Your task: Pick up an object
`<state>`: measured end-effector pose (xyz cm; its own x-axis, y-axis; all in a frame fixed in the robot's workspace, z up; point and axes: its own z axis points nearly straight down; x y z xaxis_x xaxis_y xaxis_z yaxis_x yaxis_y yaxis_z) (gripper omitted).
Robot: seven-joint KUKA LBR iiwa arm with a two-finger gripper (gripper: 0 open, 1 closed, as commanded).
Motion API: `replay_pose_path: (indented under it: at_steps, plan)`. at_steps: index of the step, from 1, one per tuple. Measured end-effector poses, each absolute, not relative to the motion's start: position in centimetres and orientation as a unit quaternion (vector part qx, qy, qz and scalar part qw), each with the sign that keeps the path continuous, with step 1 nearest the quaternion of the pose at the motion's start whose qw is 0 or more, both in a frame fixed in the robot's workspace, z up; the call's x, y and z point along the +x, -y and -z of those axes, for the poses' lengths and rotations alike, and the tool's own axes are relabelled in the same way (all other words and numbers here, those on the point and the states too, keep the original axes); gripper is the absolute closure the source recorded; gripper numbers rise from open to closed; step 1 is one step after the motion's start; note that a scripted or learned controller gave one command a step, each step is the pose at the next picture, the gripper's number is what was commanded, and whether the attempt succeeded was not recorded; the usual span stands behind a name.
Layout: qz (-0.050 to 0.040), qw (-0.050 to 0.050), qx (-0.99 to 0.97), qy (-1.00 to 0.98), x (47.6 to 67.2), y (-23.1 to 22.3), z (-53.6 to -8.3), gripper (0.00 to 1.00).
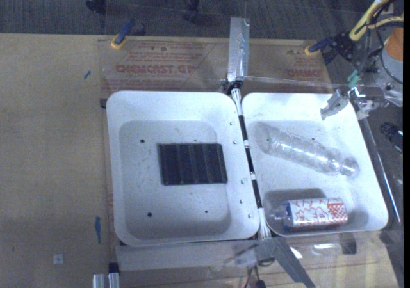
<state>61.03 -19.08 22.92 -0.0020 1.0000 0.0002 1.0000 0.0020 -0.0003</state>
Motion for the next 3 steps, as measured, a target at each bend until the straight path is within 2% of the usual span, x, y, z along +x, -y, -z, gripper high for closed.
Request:
replay_pose_path:
  at_steps: [1,2,3]
  plan:
    - [0.0004,-0.001,-0.773,0.634,56.6,22.3,-14.8,0.0]
    - [0.0011,-0.002,-0.773,0.634,56.7,22.4,-15.8,1.0]
    - [-0.0004,0.002,-0.81,0.586,55.1,20.1,-13.4,1.0]
